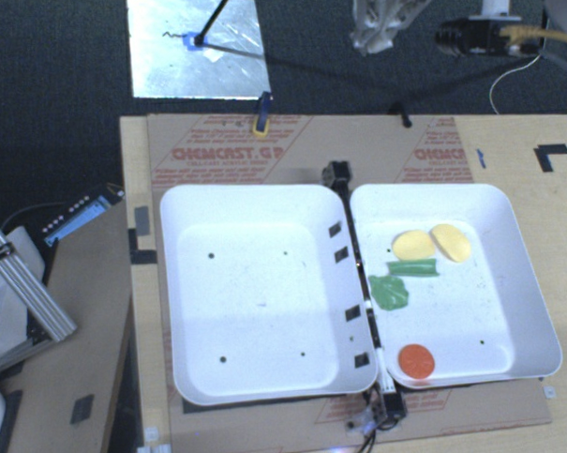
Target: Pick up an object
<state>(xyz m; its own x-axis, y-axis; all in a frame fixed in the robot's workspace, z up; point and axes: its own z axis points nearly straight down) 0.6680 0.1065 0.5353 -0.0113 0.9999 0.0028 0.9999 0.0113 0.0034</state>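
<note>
Nothing was picked yet: the tool (384, 24) hung high above the desk, its grip state impossible to tell, while the orange disc (417, 360) and yellow pieces (432, 243) lay untouched in the right bin (521, 286).

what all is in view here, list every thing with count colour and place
bins: 2, white, side by side on the bench
yellow pieces: 2, yellow, right bin, upper middle, side by side
green stick: 1, green, right bin, just below the yellow pieces
green flat piece: 1, green, right bin, below the stick's left end
orange disc: 1, orange-red, right bin, near front edge
board: 1, brown with red print, under the bins
foil sheet: 1, silver, top left
hand: 1, pale grey, top edge above the right bin, blurred
</note>
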